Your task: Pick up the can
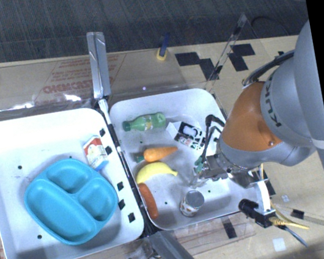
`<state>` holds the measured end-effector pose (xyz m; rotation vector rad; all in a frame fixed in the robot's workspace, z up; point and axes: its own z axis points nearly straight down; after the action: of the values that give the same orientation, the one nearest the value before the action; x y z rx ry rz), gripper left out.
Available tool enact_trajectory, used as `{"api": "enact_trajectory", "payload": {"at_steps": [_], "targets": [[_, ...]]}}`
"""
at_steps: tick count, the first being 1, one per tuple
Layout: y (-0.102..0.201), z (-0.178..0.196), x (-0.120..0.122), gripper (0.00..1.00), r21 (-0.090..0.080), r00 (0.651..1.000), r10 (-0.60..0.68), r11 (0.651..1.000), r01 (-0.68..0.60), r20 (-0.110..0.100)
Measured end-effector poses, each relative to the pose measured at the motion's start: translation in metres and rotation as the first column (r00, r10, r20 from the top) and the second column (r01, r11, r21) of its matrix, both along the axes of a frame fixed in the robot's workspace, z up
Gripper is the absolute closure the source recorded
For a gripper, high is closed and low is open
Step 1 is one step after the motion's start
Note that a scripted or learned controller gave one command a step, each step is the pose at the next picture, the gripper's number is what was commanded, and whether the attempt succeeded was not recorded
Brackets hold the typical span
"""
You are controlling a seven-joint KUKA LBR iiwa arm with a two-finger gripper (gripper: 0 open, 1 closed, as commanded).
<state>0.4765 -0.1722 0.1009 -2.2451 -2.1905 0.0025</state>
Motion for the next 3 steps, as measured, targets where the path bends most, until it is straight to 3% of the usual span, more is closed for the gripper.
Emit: {"api": "enact_trajectory", "payload": {"at_steps": [1, 2, 3], "targets": [[0.0, 0.0, 0.0, 0.0, 0.0, 1.0, 0.0, 1.0, 0.0, 0.0], [-0.008, -0.009, 0.0, 0.0, 0.0, 1.0, 0.029, 1.0, -0.029, 0.001], [0.004, -0.01, -0.001, 0.0, 0.002, 0.997, 0.077, 0.997, -0.077, -0.001]]}}
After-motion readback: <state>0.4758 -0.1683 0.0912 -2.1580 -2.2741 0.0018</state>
